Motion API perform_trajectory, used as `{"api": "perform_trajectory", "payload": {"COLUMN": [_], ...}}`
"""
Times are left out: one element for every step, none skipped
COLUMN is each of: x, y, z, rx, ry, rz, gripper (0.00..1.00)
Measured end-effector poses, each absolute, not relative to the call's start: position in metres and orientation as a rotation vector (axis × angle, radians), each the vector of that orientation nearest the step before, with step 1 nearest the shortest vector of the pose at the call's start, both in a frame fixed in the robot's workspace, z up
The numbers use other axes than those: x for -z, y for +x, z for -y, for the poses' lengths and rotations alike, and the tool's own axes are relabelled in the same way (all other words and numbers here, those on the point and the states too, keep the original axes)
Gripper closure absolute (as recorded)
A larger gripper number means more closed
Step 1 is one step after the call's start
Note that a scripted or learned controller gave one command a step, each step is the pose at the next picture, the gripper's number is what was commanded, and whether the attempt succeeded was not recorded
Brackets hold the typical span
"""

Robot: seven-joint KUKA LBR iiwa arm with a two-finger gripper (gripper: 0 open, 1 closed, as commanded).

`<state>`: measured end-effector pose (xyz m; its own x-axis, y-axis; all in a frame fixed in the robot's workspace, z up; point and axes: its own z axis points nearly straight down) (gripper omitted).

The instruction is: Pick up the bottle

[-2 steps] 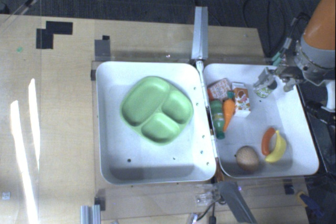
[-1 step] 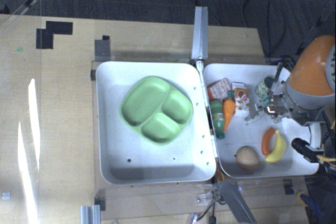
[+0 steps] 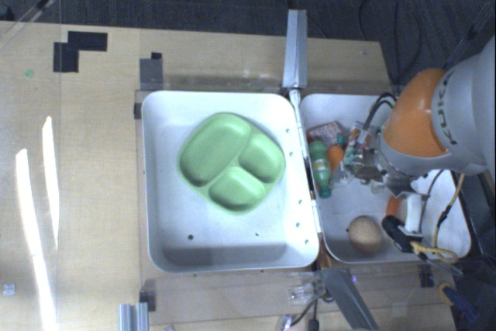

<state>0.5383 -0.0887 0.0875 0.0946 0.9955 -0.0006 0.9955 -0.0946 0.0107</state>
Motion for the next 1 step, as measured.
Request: {"api": "perform_trajectory", "payload": {"x": [-0.0875], "y": [0.5351], "z": [0.0854], "rx": [-0.014], "ry": [2.423], "rz": [-1.985], "gripper": [0.00]}}
